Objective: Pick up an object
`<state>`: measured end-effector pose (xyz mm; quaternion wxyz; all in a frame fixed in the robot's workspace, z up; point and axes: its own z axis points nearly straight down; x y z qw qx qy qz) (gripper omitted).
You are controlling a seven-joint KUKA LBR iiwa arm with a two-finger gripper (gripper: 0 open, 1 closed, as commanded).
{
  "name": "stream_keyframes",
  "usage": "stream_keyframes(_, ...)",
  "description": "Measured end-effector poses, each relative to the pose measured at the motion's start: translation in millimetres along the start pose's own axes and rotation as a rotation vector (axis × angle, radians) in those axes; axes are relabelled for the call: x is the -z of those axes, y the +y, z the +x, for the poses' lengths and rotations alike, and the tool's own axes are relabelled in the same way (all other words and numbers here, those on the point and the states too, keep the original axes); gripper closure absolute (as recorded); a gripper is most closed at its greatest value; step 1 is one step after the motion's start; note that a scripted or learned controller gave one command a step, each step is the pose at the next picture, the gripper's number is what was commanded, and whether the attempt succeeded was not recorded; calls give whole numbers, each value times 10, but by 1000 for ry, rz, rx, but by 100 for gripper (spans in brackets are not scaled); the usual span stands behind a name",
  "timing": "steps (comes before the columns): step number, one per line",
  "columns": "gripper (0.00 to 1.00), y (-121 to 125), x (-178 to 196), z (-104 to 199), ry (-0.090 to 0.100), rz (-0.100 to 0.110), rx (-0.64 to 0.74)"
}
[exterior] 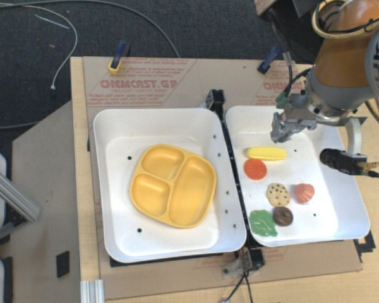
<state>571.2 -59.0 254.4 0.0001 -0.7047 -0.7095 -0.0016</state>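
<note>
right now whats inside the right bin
In the right bin: a yellow corn cob, red tomato, cookie, pink piece, brown donut and green leaf. The gripper hangs over the bin's far end, covering the floor there.

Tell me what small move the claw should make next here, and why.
Probably a short drop straight down onto the yellow corn. The claw hangs just above and a little to the right of it in the right bin, nothing seen in its grip, and the corn is the nearest item, lying apart from the red tomato.
</note>
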Motion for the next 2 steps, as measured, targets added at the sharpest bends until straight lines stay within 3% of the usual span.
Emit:
stream_keyframes(1,100,210,-79,542,0,1,0)
stream_keyframes(2,100,240,-260,1088,0,7,-1)
